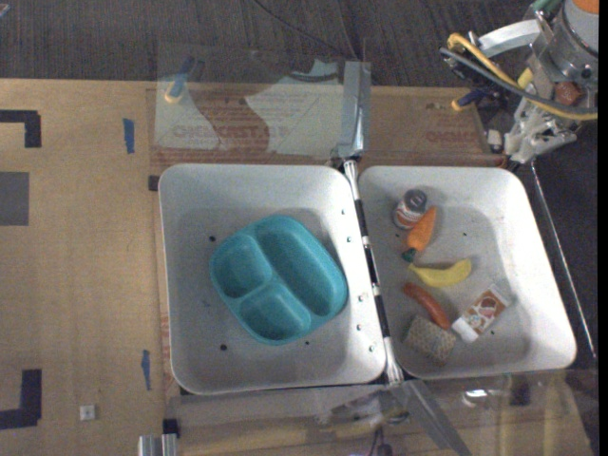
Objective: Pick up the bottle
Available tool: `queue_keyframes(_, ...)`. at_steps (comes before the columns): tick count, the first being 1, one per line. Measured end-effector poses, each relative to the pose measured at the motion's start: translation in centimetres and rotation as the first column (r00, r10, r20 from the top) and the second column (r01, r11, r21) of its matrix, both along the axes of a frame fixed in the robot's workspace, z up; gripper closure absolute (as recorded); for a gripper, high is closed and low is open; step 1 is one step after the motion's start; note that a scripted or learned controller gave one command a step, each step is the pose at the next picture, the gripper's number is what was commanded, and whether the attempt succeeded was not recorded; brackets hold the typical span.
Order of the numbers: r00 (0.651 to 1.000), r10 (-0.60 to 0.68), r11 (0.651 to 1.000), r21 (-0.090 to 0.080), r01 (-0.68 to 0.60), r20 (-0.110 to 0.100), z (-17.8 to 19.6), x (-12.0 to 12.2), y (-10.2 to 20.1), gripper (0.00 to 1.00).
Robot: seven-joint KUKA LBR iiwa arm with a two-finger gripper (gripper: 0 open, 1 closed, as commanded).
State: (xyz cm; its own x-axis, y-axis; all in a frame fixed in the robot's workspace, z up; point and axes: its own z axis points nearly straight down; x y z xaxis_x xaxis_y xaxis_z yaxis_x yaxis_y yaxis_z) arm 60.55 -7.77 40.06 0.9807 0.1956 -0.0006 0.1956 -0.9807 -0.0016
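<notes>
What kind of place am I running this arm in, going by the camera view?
Most likely a robotics lab test bench, not a kitchen. Two shallow white plastic bins sit side by side on a plywood bench marked with blue tape, holding a teal divided plastic tray and toy food like a yellow plastic banana.

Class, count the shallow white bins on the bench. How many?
2. The left bin holds a teal divided plate; the right bin holds the small items, the bottle among them.
</notes>
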Motion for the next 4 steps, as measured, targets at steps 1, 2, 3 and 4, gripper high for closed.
queue_keyframes(1, 0.858, 0.514, 0.858, -0.002, -0.514, 0.000, 3.4, -0.5, 3.8, 1.00)
queue_keyframes(2, 0.872, 0.489, 0.872, 0.000, -0.489, -0.001, -5.1, -3.8, -5.1, 1.00)
queue_keyframes(3, 0.949, 0.316, 0.949, -0.002, -0.316, 0.001, -1.4, -6.0, 2.8, 1.00)
queue_keyframes(4, 0.997, 0.084, 0.997, -0.002, -0.084, 0.002, 2.0, -11.0, 10.1, 1.00)
